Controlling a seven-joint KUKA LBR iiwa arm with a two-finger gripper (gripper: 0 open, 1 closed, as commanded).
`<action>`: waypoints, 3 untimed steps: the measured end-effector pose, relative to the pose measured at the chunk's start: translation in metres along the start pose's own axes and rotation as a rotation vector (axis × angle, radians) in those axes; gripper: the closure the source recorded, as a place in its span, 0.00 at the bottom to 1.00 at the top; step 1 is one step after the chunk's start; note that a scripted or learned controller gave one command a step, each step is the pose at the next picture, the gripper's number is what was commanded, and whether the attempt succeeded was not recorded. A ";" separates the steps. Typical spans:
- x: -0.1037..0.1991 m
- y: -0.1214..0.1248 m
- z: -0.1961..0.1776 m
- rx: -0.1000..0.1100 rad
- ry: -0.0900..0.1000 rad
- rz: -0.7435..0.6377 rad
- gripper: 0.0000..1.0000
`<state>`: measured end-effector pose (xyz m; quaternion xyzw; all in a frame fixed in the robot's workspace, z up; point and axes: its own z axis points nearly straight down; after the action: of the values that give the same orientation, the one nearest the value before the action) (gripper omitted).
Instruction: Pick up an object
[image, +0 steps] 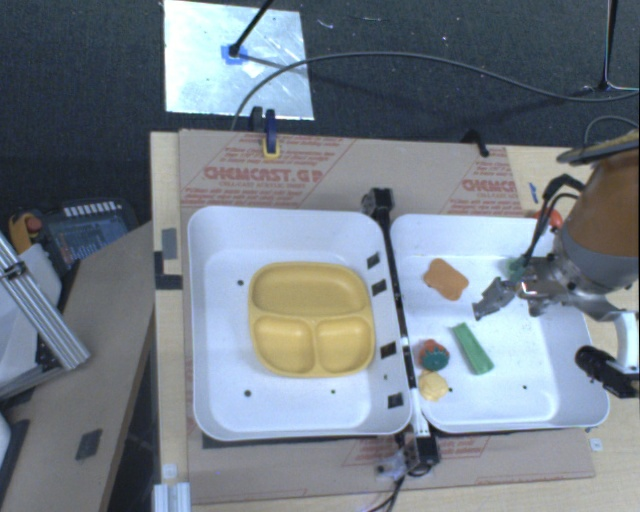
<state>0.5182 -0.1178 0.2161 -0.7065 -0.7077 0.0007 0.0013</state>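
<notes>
Yellow divided tray (306, 318) in left bin (215, 400); orange piece (446, 278), green block (470, 348) near hand (497, 297) in right bin (560, 405).

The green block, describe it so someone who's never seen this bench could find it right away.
Look in the right bin, the one without the yellow tray. Near the bin's middle, toward its front, lies the green block, a short bar set at a slant. The orange piece sits behind it and two small rounded pieces to its left; it alone is green and straight-edged.

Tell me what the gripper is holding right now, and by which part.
Nothing. The gripper hangs above bare floor of the right bin, between the orange piece and the green block, touching neither.
</notes>
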 end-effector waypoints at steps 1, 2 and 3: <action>0.010 -0.002 0.048 0.001 0.001 0.001 0.00; 0.009 -0.007 0.091 0.001 0.000 0.001 0.00; 0.008 -0.005 0.079 -0.005 -0.002 0.001 1.00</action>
<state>0.5127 -0.1095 0.1376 -0.7067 -0.7075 -0.0006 -0.0012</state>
